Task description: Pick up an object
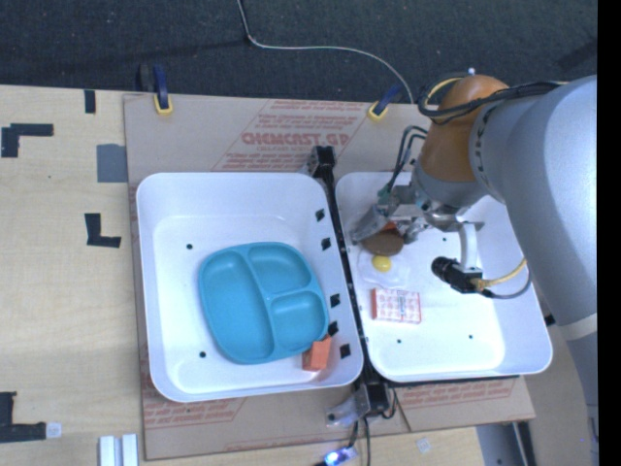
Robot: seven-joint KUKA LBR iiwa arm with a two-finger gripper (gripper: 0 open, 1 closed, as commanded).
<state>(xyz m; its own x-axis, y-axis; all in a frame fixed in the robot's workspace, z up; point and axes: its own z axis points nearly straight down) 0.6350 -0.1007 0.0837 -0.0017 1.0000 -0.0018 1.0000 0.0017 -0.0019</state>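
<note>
1. Nearest the camera, an orange block [316, 355] is seen in the left bin [160, 202], touching a blue divided plate [262, 301].
2. A yellow ball [382, 262] and a red-patterned card [396, 306] are seen in the right bin [485, 357].
3. The gripper [386, 223] is lowered over a brown object [386, 243] just above the ball; whether the fingers are spread or closed cannot be told.

Blue tray [260, 301], orange block [315, 356], yellow ball [382, 262], red-patterned packet [396, 306], white bins [155, 202]
</note>
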